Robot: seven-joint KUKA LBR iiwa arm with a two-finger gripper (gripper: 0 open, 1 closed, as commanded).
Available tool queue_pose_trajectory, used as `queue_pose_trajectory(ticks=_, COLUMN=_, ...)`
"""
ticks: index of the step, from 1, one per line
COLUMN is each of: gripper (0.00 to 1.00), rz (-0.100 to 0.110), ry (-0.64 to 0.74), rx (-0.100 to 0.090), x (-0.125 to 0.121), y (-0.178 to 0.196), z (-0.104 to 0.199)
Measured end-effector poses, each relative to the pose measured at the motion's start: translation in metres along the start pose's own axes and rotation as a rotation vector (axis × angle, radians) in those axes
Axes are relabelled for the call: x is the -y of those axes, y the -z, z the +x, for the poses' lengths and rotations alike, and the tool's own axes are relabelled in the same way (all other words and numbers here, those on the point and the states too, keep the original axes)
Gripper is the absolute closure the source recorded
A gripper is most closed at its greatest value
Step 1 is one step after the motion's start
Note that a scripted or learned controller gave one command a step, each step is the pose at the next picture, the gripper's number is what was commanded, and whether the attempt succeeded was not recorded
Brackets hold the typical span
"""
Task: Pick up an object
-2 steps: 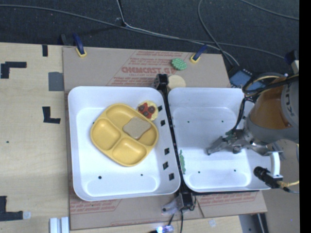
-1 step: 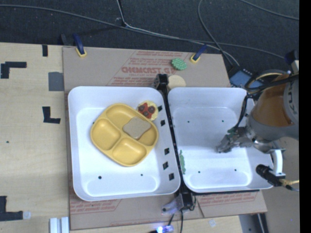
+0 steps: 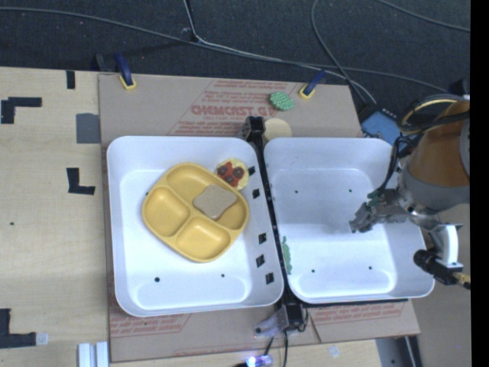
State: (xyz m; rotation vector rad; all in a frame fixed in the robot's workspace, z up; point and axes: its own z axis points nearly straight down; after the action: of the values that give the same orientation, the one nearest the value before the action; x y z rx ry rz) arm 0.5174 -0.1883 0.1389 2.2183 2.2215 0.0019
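- Tan square slice of toast (image 3: 215,200) is lying on the yellow divided plastic plate (image 3: 183,232) in the left bin, well apart from the end effector (image 3: 361,223).
- End effector is hanging over the right white bin (image 3: 336,281); its grip cannot be told.

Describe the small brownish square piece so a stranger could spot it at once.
Start at the left white plastic bin, which holds a yellow divided plastic plate. The flat tan square toast-like piece lies on that plate near its right side. Unlike the small round red-dotted item beside the plate's upper edge, it is plain and angular.

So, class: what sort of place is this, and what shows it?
Probably a robot test bench: a robot arm over two white bins, cardboard base clamped down, cables trailing across the floor.
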Motion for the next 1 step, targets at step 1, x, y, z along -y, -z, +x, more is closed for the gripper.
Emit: queue_pose_trajectory(ticks=1, gripper=1.0, rz=-0.002, ry=-0.001, rx=0.001, x=0.0027, y=0.06, z=-0.0069)
